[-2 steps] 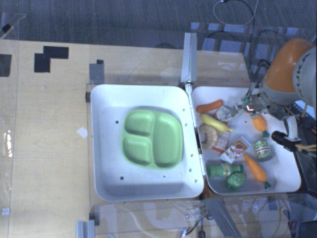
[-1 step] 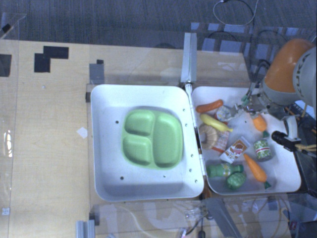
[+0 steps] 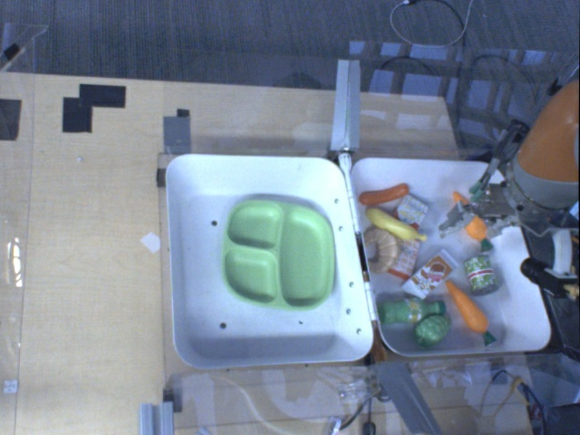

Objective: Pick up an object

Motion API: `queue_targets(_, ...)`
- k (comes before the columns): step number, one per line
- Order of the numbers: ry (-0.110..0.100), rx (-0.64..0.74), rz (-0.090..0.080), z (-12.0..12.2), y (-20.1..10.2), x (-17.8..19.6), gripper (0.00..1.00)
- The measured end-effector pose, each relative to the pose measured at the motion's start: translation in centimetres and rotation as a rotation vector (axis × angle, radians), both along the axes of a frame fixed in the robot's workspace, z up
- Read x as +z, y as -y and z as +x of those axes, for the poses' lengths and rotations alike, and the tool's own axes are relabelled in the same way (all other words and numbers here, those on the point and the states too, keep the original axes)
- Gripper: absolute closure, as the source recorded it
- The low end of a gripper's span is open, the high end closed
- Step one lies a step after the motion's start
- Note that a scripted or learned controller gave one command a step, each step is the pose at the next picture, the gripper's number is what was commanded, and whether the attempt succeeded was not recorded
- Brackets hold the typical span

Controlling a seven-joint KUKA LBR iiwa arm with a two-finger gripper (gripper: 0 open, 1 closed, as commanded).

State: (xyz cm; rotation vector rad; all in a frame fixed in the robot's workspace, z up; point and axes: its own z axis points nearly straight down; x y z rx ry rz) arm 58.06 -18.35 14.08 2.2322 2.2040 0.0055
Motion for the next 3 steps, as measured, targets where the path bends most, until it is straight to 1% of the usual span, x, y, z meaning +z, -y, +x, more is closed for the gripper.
queue_targets(1, 0.007, 0.003, -0.001, 0.2, -0.1, 1.2, 1.0)
queue_targets(2, 0.0, 0.073, -0.001, -2.7, 1.5, 3.6, 1.0)
queue_targets(3, 0.002, 0.081, -0.001, -3.7, -3.4, 13.8, 1.0)
